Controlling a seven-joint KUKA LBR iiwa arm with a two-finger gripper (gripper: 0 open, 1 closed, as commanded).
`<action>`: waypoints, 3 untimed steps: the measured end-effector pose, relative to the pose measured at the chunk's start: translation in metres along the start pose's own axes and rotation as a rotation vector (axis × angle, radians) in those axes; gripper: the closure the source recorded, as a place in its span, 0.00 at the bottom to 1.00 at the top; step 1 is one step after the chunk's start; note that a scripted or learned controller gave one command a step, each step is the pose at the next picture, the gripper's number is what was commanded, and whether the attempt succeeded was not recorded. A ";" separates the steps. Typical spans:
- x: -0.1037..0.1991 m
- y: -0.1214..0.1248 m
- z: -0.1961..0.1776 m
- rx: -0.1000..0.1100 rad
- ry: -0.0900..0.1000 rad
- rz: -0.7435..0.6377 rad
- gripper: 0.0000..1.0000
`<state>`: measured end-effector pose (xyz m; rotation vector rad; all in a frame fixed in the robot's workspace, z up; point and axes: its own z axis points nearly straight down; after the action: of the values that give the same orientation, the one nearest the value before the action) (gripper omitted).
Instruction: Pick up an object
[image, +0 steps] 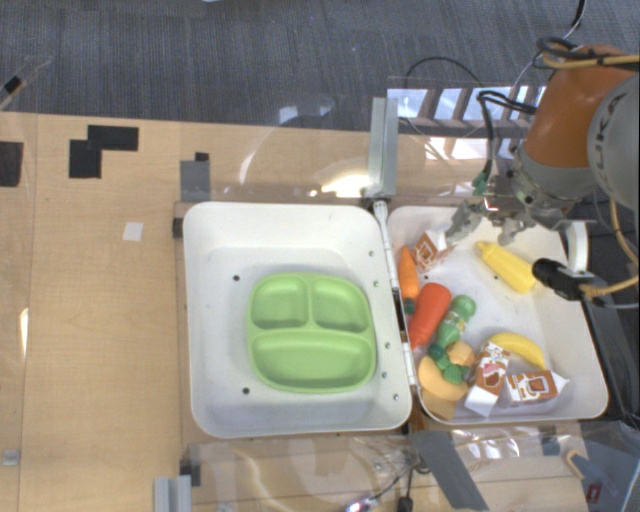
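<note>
While over right bin (590, 385), tool (487, 226) fingers spread, holding nothing, near corn (506, 266).

grey arm angled down from right, tool (487, 226) spread open.

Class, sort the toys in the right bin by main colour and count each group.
Yellow: 2, corn and banana
Orange: 3, two carrots and a round fruit
Green: 1, bottle
Brown-and-white cartons: 3
Total: 9
</note>
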<state>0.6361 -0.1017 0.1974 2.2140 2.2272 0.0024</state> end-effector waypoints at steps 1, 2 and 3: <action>-0.017 0.021 0.086 0.017 0.001 -0.046 0.00; -0.015 0.022 0.076 0.014 0.002 -0.049 1.00; -0.015 0.022 0.076 0.014 0.001 -0.049 0.00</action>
<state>0.6584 -0.1170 0.1213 2.1662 2.2883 -0.0117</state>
